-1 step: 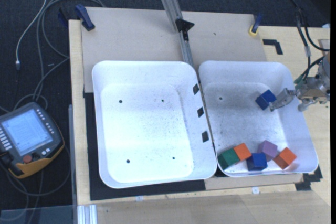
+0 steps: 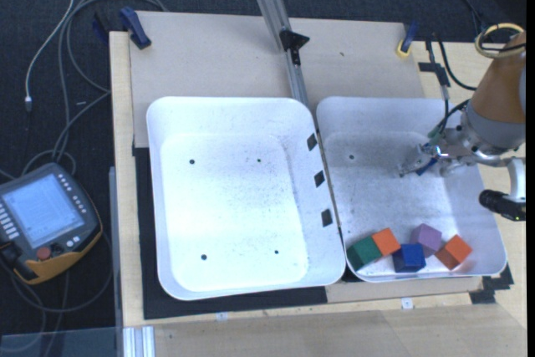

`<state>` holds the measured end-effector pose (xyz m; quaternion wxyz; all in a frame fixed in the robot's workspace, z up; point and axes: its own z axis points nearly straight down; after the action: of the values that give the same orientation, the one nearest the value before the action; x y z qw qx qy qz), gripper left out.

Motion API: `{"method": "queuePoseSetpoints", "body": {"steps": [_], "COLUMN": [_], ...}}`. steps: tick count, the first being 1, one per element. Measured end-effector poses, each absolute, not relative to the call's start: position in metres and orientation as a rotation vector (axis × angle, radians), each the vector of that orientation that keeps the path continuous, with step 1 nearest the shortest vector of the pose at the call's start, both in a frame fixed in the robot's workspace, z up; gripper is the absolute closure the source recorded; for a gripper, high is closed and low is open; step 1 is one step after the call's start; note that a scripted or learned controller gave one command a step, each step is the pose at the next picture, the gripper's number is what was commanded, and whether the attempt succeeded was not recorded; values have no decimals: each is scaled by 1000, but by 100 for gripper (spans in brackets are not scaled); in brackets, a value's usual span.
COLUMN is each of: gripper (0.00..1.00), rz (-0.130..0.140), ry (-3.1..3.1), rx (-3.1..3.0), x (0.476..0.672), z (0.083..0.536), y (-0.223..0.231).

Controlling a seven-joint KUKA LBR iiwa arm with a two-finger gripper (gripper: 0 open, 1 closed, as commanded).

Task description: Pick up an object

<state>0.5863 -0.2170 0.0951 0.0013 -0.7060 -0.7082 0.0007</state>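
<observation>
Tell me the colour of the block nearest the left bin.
Green, seen clearly in the camera view.

No text, label, brand, number or sign can be read here. The handheld control unit [image 2: 43,220] at the left has a lit screen, but what stands on it is too small and too blurred to make out. The small dark marks on the bins are only dots, not letters.

Five blocks [image 2: 409,249] in right bin [image 2: 368,130]
</observation>
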Motion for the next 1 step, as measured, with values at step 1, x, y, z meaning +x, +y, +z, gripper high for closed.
{"method": "queuePoseSetpoints", "body": {"steps": [1], "gripper": [0], "rz": [-5], "ry": [-2230], "rx": [-2218], "x": [624], "z": [100], "y": [-181]}}
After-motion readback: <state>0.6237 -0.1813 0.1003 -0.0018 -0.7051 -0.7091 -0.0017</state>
